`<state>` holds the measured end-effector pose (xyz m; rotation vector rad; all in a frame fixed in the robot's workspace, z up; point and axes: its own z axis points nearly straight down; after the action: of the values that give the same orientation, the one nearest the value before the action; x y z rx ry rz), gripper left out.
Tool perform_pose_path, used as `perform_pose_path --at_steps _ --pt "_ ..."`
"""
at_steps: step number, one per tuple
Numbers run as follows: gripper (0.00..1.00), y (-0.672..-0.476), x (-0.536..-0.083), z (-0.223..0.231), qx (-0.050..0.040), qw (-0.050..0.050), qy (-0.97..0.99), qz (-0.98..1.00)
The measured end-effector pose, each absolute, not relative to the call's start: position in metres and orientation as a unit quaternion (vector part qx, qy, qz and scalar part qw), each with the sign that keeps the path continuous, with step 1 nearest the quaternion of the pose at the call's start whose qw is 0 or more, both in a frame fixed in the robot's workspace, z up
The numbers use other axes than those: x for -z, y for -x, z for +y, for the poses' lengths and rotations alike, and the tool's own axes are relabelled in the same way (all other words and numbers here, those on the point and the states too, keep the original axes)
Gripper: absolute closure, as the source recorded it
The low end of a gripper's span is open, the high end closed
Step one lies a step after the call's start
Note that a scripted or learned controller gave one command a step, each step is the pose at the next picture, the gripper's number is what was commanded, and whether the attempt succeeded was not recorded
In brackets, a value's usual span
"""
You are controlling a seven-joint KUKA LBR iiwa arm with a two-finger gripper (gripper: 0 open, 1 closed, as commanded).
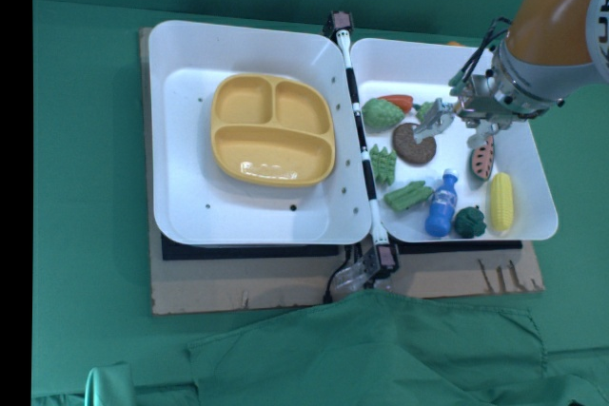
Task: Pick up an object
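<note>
Gripper (428,122) hung low over the right bin (538,222), at the end of the grey arm (561,14) that reached in from the right; its fingers pointed left toward the brown round cookie-like disc (414,145), and the view could not settle whether they were open or closed, or whether they gripped anything.

Nearest the camera, a fold of green cloth (381,347) lay over the front of the bench, and a strip of brown cardboard (238,285) showed under both bins. Along the front of the right bin sat a dark green broccoli (469,222), a blue bottle (441,204) just left of it, a yellow corn cob (500,201) just right of it, and a green pea pod (408,197) further left. Behind these lay a small leafy green piece (383,164) by the divider, the disc, and a watermelon slice (481,158) to the right. Further back sat a rounded green vegetable (382,114) touching a red pepper (397,101).

In the left bin (190,214), a yellow three-compartment plate (273,128) rested near the middle.
</note>
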<state>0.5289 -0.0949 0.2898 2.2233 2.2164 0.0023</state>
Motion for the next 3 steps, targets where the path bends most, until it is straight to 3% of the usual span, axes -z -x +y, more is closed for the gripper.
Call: perform_pose_path --at_steps 1,2,3 --pt "0.00 -0.545 -0.226 -0.177 0.0015 0.001 -0.711 0.703" --pt "0.00 -0.571 -0.189 -0.149 -0.0014 0.003 -0.708 0.706" --pt "0.00 -0.551 -0.189 -0.182 -0.0114 0.006 -0.707 0.707"
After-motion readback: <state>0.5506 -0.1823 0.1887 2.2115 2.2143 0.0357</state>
